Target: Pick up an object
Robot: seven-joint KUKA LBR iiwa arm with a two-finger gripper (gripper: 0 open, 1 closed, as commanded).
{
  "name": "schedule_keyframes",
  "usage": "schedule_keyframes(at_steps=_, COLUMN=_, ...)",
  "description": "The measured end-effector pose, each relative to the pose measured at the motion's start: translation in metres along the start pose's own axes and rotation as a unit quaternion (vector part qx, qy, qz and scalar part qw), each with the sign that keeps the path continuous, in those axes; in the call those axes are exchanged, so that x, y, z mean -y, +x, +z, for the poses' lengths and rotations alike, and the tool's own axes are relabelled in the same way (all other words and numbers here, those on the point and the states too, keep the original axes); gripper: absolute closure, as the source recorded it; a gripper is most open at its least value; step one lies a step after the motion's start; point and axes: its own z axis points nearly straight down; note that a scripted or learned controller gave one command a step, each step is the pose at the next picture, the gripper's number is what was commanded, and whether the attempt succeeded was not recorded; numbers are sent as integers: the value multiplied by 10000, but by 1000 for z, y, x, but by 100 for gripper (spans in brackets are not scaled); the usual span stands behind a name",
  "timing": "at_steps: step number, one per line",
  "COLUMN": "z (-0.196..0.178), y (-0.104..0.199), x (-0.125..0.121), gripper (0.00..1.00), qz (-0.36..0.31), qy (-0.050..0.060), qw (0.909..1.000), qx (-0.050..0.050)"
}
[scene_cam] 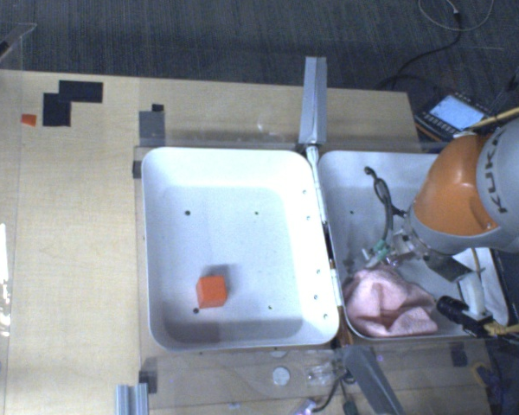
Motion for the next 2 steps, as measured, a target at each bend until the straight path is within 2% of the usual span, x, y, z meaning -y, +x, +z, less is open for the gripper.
schedule_keyframes(at_steps=1, z=-13, y=-2, x=-5, gripper=100, qz=-3, qy=-75, qw=10000, qx=46)
schedule_keyframes(at_steps=2, z=-13, y=-2, x=-5, gripper=0, qz=-4, qy=-72, qw=10000, qx=45)
